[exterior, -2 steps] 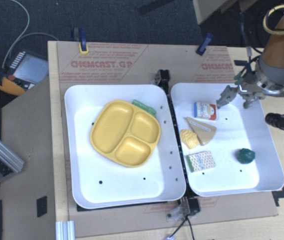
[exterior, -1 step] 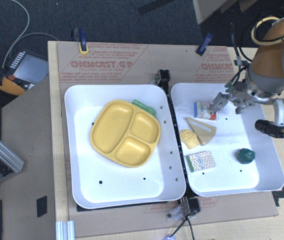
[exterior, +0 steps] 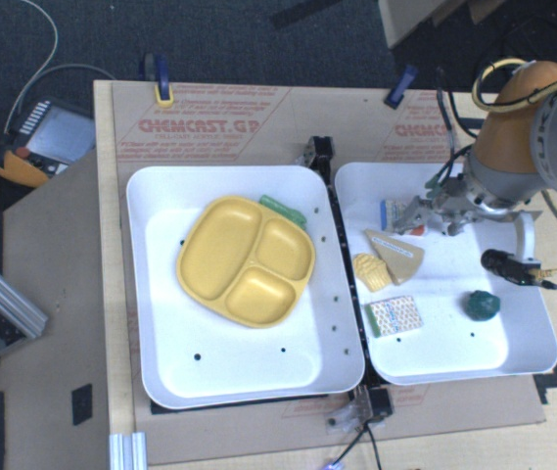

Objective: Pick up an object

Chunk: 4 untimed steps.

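My gripper [exterior: 433, 216] hangs low over the back of the right bin [exterior: 523, 355], reaching in from the right. Just to its left lies a small blue and white item [exterior: 393, 213] with a red bit beside it. In front of that sits a tan wedge [exterior: 397, 254], with a yellow lumpy piece [exterior: 370, 271] touching its left side. A patterned packet [exterior: 394, 315] lies nearer the front. A dark green ball [exterior: 483, 305] rests at the right of this bin.
The left bin [exterior: 161, 360] holds a yellow divided plate [exterior: 247, 260], with a green item [exterior: 283, 209] peeking out behind its far edge. A black divider [exterior: 342, 262] runs between the two bins.
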{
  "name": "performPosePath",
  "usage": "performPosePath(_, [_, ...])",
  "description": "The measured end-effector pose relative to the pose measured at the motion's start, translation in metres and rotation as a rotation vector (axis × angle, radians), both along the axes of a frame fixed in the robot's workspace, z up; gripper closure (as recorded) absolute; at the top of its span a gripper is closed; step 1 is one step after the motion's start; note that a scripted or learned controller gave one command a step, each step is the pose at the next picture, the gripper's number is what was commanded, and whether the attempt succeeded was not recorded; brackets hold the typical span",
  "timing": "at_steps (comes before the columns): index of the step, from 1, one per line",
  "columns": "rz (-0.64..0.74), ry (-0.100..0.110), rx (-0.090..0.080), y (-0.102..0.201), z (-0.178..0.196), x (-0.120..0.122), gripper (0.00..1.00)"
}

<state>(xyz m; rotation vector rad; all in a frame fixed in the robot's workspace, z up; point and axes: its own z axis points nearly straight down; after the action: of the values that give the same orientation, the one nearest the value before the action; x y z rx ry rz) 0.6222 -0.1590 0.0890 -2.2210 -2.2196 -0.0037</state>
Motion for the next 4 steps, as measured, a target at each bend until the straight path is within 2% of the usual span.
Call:
performPosePath(1, [0.002, -0.011, -0.002, 0.0, 0.016, 0.003, 1.0])
performPosePath(2, [0.002, -0.007, -0.005, 0.004, 0.08, 0.008, 1.0])
performPosePath(4, [0.002, -0.008, -0.006, 0.003, 0.179, 0.015, 1.0])
